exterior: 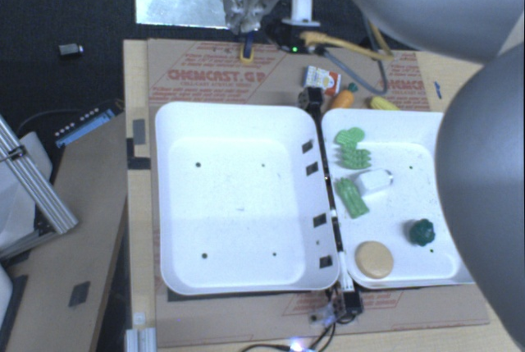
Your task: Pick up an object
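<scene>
Objects for the pick all lie in the right bin [447, 272], and each would likely handle differently. Nearest the front wall sits a tan round disc [374, 258], which looks like a light wooden or plastic puck: stiff, flat-topped, probably best pinched across its width, though its smooth rim might slip. Just to its right, apart from it, rests a dark green knobbly piece [422, 232], small and compact, seemingly rigid and easy to close on from either side. Further back, near the divider, two light green ridged pieces lie one behind the other: the rear one [353, 148] broader and toothed, the front one [352, 198] a narrower slanted strip. Both appear to be light moulded plastic; taking the strip across its short side seems the safer hold. Between them a pale, near-white item [375, 180] blends with the bin floor, and its shape is too faint to judge. The left bin [176, 125] adjoins across the hinged divider. Beyond the bins, on the cardboard sheet [205, 73], lie an orange bit [342, 99] and a yellow bit [381, 103]. The gripper [247, 29] hangs well behind both bins over the cardboard's far edge, pointing down, with nothing visible in it; whether its tips are spread or pressed together I cannot tell.
</scene>
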